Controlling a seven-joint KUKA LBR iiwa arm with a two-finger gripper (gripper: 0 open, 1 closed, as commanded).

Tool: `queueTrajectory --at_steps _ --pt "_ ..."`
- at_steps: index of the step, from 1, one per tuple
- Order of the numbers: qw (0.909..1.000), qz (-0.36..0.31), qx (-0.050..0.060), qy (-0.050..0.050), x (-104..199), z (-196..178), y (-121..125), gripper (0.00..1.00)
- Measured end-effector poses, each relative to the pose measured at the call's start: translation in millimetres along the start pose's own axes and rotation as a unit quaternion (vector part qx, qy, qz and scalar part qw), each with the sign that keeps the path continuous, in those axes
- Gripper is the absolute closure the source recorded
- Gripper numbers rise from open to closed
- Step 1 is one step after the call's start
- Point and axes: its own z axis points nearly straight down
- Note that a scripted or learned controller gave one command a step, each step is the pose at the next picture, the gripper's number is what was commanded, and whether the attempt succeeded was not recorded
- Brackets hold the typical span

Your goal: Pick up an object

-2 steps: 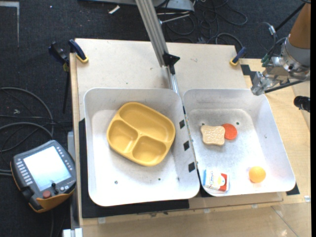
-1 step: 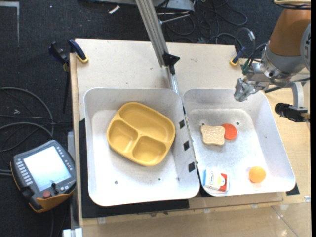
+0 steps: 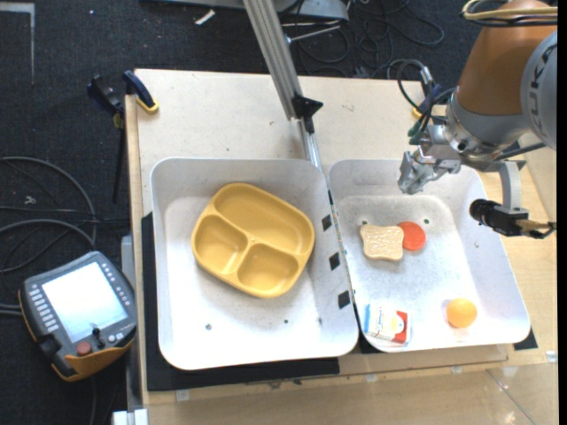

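So the grey arm with the orange band (image 3: 509, 51) comes in from the right, and its two-finger gripper (image 3: 415, 177) hangs over the far part of the right shallow white bin (image 3: 496, 273). Honestly can't tell how the tool is set from this angle, the tip is just a grey blur pointing down, and there's nothing visibly in it.

Stuff in the right bin: a tan toast-shaped slice of toy bread (image 3: 383, 242) sits roughly mid-bin, with a flat red-orange round piece (image 3: 413, 235) touching its right edge. Both are a bit nearer than the gripper and apart from it. In the near right corner there's a small orange ball (image 3: 461, 312), and near the front edge a small white carton with red and blue print (image 3: 387, 324) lies flat.

The left shallow white bin (image 3: 177, 326) has a yellow plastic divided plate with three compartments (image 3: 253, 238) sitting in the middle, turned at a bit of an angle.

Off the bench on the near left is a grey and orange handheld control pendant (image 3: 75, 312) on the dark floor.
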Motion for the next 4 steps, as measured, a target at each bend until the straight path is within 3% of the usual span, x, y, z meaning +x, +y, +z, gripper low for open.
queueTrajectory --at_steps 3,4 --pt "1.0 -0.001 0.001 0.0 152 3 -34 1.0" --pt "1.0 -0.001 0.001 0.0 199 -3 -64 1.0"
